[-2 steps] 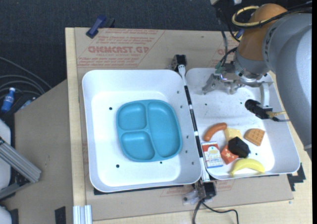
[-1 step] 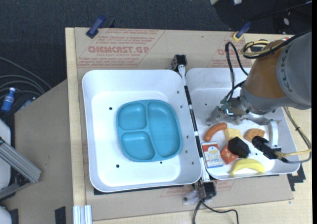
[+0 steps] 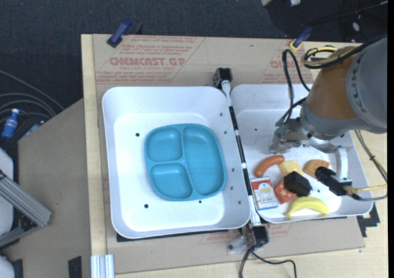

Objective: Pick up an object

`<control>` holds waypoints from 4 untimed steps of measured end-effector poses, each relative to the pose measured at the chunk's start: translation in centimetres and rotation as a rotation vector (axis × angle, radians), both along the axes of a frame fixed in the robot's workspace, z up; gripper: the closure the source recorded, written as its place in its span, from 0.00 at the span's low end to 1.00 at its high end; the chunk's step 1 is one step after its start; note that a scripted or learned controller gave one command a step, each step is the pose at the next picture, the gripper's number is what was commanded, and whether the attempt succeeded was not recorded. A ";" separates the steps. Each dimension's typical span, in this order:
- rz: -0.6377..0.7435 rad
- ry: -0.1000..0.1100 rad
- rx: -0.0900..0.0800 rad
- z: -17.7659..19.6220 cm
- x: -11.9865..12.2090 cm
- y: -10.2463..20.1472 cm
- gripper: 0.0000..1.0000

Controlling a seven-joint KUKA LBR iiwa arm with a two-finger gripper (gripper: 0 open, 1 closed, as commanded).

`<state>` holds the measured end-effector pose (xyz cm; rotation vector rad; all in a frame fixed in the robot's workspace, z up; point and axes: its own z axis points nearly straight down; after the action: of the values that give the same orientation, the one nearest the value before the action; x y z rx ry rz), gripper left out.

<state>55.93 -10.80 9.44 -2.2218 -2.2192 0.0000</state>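
Two white bins side by side on the bench: left bin (image 3: 123,166) carrying a blue divided tray (image 3: 184,161), right bin (image 3: 258,107) holding a cluster of toy food near its front edge. Gripper (image 3: 284,140) low inside the right bin, just above and beside a sausage (image 3: 269,165); grip state impossible to tell from this angle. Nearby, a croissant (image 3: 315,166), a black block (image 3: 297,182), a banana (image 3: 309,206) and a small carton (image 3: 265,195), all lying on the bin floor
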 end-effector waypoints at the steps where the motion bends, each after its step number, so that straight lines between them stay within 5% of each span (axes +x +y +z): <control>1: 0.000 0.000 0.000 0.0 0.0 0.0 0.00; 2: 0.002 -0.002 -0.001 -1.0 2.0 1.6 0.00; 3: 0.001 0.001 0.000 -1.0 -3.8 1.4 0.00; 4: 0.000 0.000 0.000 0.0 -3.8 1.4 1.00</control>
<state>52.18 -9.38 9.40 -2.2214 -2.2195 0.0000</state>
